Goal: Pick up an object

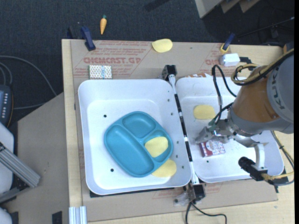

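In the right bin (275, 164), the gripper (211, 133) is low over the floor of the bin, and the grey arm (261, 101) with the orange band reaches to it from the right side. Just below the gripper, touching it or nearly so, lies a small red and white packet (213, 149); I cannot tell if the claw is spread or pressed together, and the packet is not clearly between it. A little above the gripper, in the same bin, lies a flat yellow piece (204, 111). Left of this bin is the left bin (93, 101) with a blue divided plate (133, 141). One yellow piece (157, 145) lies in a compartment of the plate, and another (165, 169) sits beside its lower edge.
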Controlling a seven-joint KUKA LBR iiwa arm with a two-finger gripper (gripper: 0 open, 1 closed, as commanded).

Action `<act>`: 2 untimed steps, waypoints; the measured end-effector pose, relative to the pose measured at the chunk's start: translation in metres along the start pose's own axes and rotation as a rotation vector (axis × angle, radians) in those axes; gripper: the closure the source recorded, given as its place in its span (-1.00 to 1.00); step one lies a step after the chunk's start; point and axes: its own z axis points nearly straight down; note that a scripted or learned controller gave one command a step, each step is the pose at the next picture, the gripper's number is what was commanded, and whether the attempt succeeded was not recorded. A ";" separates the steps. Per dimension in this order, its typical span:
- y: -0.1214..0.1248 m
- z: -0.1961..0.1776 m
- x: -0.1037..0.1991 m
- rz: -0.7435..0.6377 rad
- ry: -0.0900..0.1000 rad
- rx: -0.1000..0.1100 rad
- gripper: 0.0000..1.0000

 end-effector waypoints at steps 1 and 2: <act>0.067 0.006 -0.012 -0.001 -0.001 -0.002 -1.00; 0.121 0.009 0.004 -0.002 -0.002 -0.004 -1.00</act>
